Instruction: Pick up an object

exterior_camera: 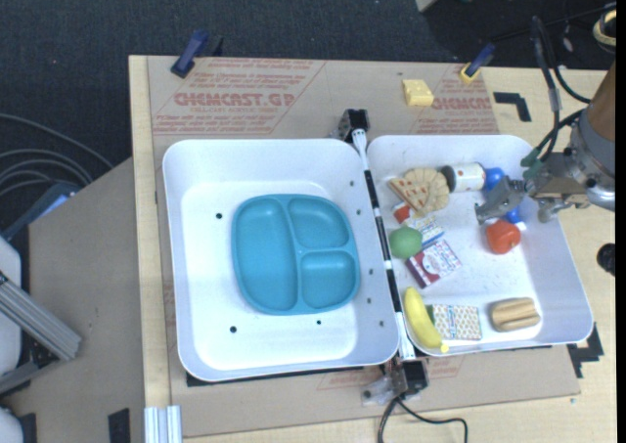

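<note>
My gripper (501, 206) hangs over the right bin (558, 265), just above and left of a red round object (505, 237). Nothing shows between its fingers. Other items in this bin: a waffle-like piece (421, 189), a white bottle with a blue cap (469, 177), a green ball (405, 241), a banana (419, 319), a bread roll (514, 314) and small printed packets (440, 257). The left bin (196, 236) holds a blue divided plate (293, 253).
A yellow block (418, 92) lies on the bench behind the right bin. Blue clamps (192, 52) sit at the board's far edge. The arm comes in over the right bin's right rim.
</note>
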